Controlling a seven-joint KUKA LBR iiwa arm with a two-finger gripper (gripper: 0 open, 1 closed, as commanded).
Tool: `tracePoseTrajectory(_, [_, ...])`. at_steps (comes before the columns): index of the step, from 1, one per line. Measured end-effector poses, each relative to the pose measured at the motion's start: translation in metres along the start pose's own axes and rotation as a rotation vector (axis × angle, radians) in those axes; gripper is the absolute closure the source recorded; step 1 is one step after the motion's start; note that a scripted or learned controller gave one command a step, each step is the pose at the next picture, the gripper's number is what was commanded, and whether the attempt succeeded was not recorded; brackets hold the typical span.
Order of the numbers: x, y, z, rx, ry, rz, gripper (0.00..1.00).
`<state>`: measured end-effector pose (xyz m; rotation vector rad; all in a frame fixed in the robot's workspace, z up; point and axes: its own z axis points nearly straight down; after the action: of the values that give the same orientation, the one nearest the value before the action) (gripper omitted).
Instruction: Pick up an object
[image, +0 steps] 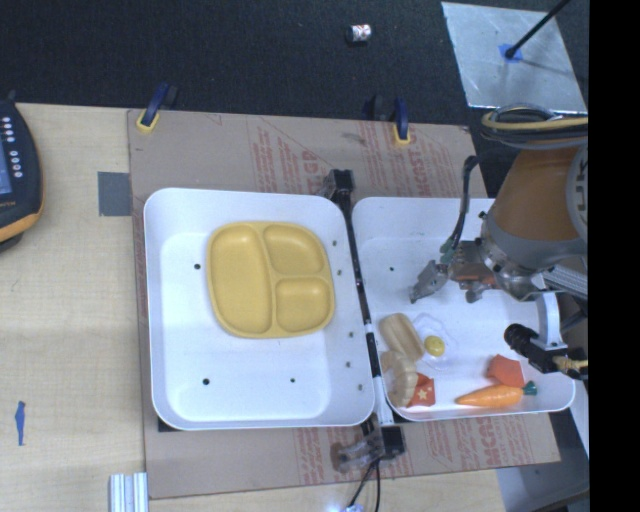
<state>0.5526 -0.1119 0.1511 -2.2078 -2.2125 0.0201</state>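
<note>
Camera view, looking down at a slant. Arm (530, 200) comes in from the right, orange band above the wrist, hanging over the right bin (400, 225). Gripper (432, 282) sits low over the bin's middle, tips pointing left; can't tell from here whether the fingers are released or clenched, and nothing is visible between them.

Things to pick all lie along the right bin's near edge, apart from the gripper. Carrot (492, 397) lies flat at the front rim. Orange block (505, 371) just behind it. Small yellow ball (434, 346) near the centre. Tan bread roll (400, 334) by the left wall, a second tan piece (401, 378) just in front of it, touching a red packet (422, 392).

Left bin (180, 380) holds a yellow divided plate (270, 278), three compartments, flat, toward the back.

Brown board (240, 150) under both bins has faint red print, unreadable. Blue-and-yellow clamps (153, 108) hold its far edge. Grey handset (15, 165) at far left; its labels are too small to read.
</note>
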Motion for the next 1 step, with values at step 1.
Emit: tracePoseTrajectory(1, [-0.0437, -0.082, -0.0325, -0.012, -0.002, 0.006, 0.0])
